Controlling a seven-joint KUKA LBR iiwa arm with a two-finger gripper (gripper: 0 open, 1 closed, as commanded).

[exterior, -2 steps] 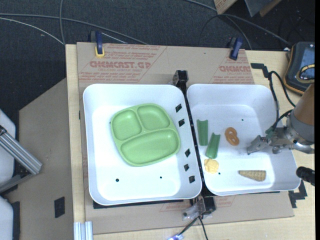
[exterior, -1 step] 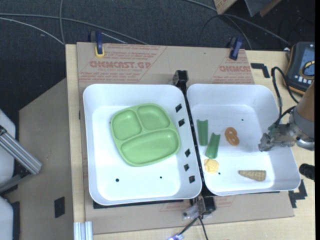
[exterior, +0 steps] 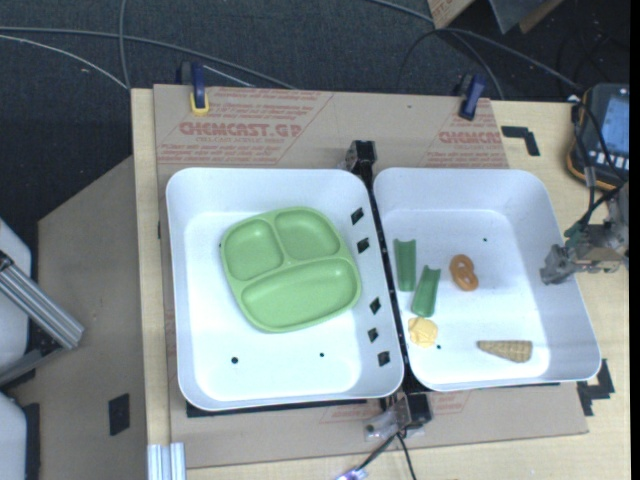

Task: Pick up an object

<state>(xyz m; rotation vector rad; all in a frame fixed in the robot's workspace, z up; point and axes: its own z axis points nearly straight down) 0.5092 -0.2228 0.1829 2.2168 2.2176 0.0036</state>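
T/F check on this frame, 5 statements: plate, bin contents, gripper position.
1. The green divided plate lies in the left bin. True.
2. The pretzel sits on the plate. False: it lies on the floor of the right bin, apart from the plate.
3. Two green sticks lie near the right bin's left wall. True.
4. The gripper holds the waffle cone. False: the cone lies loose near the bin's front edge, and the gripper is at the right rim, away from it.
5. The yellow piece lies in the left bin. False: it is in the right bin, below the sticks.
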